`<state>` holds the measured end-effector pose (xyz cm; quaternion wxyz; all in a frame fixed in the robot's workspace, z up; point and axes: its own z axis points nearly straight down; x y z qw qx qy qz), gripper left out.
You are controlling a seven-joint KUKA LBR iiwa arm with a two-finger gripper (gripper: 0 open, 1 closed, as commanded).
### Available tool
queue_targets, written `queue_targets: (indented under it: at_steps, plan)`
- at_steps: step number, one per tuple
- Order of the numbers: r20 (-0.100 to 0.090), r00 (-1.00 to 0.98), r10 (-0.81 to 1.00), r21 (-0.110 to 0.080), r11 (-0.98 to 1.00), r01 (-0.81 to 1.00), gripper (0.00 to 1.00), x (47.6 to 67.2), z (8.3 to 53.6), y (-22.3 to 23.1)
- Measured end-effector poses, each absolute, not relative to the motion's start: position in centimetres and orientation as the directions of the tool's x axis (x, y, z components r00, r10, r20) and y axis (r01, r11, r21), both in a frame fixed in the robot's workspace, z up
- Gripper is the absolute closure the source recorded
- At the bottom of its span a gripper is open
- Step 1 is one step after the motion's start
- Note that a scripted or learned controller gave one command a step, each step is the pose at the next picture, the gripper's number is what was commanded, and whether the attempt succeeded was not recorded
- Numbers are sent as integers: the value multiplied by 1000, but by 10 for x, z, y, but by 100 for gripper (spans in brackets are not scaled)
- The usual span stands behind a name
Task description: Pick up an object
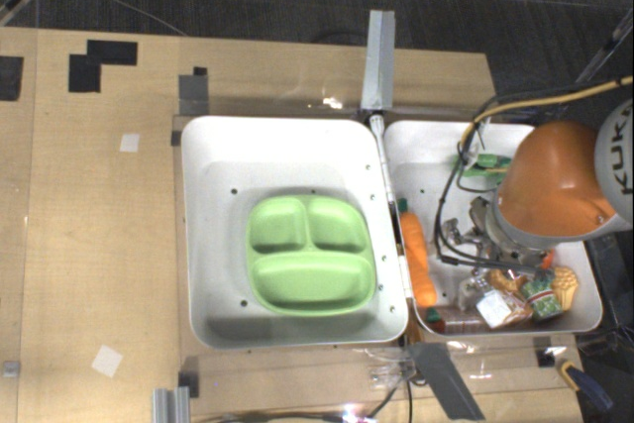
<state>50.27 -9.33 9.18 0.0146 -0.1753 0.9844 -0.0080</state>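
Where bins meet, carrot [418,258] lies lengthwise, near-to-far.

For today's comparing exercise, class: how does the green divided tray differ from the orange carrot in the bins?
The green divided tray lies in the left bin; the orange carrot lies in the right bin. The tray is wide, flat and split into three compartments; the carrot is slim and long. The tray lies alone mid-bin; the carrot lies along its bin's left wall, near other items. Both rest untouched.
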Motion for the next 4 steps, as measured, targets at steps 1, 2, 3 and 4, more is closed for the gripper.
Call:
queue_targets:
  at_steps: [1, 2, 3, 4]
  plan:
    - [-7, -838, -546, -12, 838, -546, 0, 537, 91, -93]
    - [-9, -794, -608, -6, 794, -608, 0, 619, 89, -132]
    - [-15, -849, -529, -11, 849, -529, 0, 569, 90, -111]
    - [-9, -857, -516, -4, 857, -516, 0, 633, 114, -111]
